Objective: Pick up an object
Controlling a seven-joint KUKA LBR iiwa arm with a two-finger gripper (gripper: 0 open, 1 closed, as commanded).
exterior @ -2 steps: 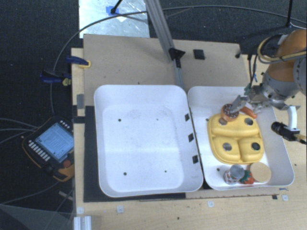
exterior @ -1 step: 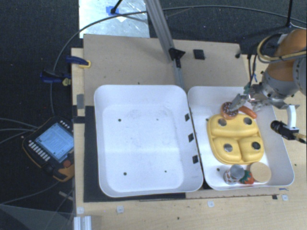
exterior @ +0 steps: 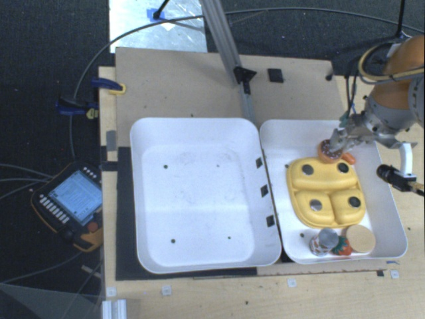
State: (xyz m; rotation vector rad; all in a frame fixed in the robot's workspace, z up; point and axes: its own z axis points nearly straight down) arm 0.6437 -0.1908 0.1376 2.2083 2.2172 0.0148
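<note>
a round tan wooden disc point(exterior: 361, 239) sits nearest, well below the claw point(exterior: 335, 145). no writing is legible. claw state unclear; it hovers at the lumpy yellow plastic tray's point(exterior: 325, 193) top edge, over a small orange-brown object point(exterior: 328, 154).

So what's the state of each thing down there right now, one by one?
Tool: lowered at the far end of the right bin, over a small reddish thing; grip unclear.
Yellow tray: lying flat in the right bin.
Tan disc: lying flat at the near edge.
Small grey and red bits: resting beside the disc.
Left bin: sitting beside the right one.
Handheld screen: lit.
</note>
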